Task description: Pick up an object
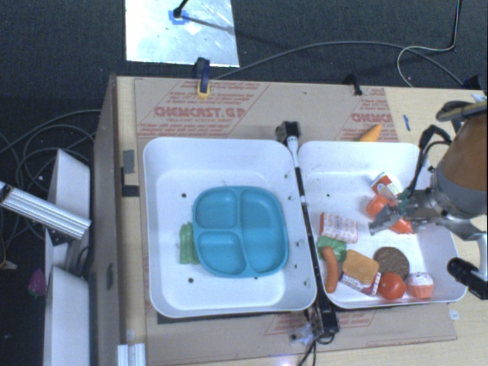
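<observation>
Bench: cardboard-topped (229,105), bearing a left bin (164,204) and a right bin (343,166).
Left bin: held a blue divided plate (240,231).
Right bin: toy food lay clustered, including an orange piece (377,204), a brown patty (392,260) and a tomato (391,286).
Gripper (389,219): low over the orange piece; whether the claw was open or closed, I cannot tell.
Advice: centre on one piece, clear of its neighbours, before closing.

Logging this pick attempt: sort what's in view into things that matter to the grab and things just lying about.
Job in hand: gripper, orange toy beside it, right bin, and the candidates there: tomato, brown patty, cupcake, hot dog.

Lying about: blue divided plate, green piece, left bin, carrot on the bench.
</observation>
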`<state>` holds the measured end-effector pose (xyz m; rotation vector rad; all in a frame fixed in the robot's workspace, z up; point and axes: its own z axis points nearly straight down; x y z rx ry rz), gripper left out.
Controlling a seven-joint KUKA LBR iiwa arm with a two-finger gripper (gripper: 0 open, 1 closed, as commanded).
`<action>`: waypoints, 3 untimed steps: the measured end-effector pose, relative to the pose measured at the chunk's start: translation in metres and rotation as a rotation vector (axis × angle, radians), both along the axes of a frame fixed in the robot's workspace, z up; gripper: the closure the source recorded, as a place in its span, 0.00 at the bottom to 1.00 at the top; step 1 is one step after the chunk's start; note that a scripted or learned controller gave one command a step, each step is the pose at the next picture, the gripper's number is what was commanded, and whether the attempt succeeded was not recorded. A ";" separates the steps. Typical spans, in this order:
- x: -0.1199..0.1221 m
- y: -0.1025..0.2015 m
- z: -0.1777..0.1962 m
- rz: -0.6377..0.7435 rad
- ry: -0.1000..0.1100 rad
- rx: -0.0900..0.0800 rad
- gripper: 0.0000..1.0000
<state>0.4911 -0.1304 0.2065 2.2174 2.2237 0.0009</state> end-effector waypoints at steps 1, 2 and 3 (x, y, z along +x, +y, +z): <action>0.076 -0.023 -0.106 -0.002 -0.003 -0.001 0.00; 0.077 -0.023 -0.096 -0.001 -0.003 0.000 1.00; 0.060 0.064 -0.021 0.002 -0.002 0.002 1.00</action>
